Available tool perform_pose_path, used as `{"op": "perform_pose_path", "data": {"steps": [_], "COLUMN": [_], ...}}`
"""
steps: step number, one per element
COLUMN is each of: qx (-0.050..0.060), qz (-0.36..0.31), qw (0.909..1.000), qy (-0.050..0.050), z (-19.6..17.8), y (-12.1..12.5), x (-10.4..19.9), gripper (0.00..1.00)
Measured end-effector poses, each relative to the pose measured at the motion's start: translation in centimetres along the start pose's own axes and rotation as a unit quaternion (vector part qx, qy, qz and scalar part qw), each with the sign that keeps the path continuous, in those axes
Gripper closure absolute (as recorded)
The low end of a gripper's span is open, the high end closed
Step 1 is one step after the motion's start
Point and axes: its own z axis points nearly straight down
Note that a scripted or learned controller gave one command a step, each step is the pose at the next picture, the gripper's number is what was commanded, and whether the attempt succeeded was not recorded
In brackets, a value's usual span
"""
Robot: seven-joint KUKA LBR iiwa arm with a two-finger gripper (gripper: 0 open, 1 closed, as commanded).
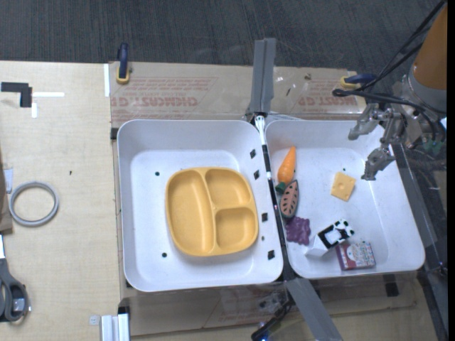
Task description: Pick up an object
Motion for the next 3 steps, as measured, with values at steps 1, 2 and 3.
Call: {"op": "perform_pose_path", "data": {"steps": [1, 2, 3], "qx": [0.001, 0.000, -0.001], "qz": [0.027, 0.196, 0.342], "qw": [0.9996, 0.9805, 0.9398], "qy": [-0.005, -0.011, -0.010], "z": [14.3, 15.1, 15.1], "y": [-0.6, 1.5, 1.7], "x": [6.7, -2.0, -5.6], "gripper": [0.00, 0.00, 0.00]}}
